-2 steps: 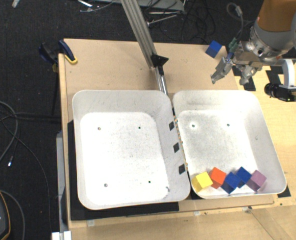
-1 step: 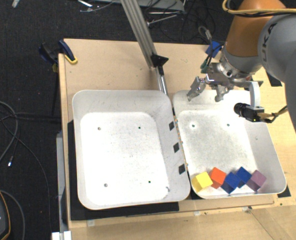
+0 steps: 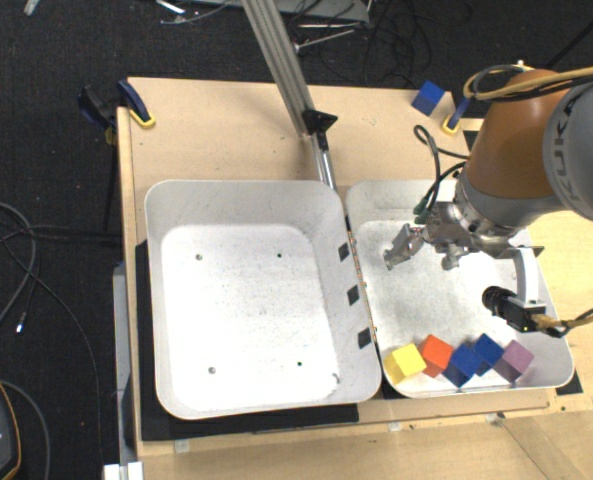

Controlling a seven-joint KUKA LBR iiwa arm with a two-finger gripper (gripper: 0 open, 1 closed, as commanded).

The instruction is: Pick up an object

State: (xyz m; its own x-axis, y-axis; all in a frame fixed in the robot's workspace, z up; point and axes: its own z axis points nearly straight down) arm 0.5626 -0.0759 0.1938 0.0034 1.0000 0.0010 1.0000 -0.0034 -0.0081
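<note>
1. The grey arm [image 3: 536, 148] with its orange band reaches in from the right of the frame and hangs over the upper part of the right bin [image 3: 376, 203].
2. The end effector [image 3: 421, 250] sits over the bin's bare white floor, toward its upper middle. Its fingers [image 3: 398, 251] stand apart, and nothing is between them.
3. Down along the bin's lower edge, four blocks line up in a tight row, well apart from the end effector.
4. From left to right: a yellow block [image 3: 407, 362], an orange block [image 3: 437, 353] just beside it, a blue block [image 3: 474, 359], and a purple block [image 3: 515, 360] nearest the lower right corner.
5. The neighbours look to be touching, or close to it; I cannot tell which.
6. A black cylindrical part [image 3: 508, 308] of the tool hangs over the right side of the bin, above the blue and purple blocks.
7. The left bin [image 3: 246, 298] fills the middle of the frame, with only dark specks on its floor.
8. Both bins rest on the tan tabletop [image 3: 226, 128].
9. On the tabletop, upper right, another small blue block [image 3: 429, 97] lies outside the bins.
10. A metal pole [image 3: 281, 53] slants down from the top centre toward the gap between the bins.
</note>
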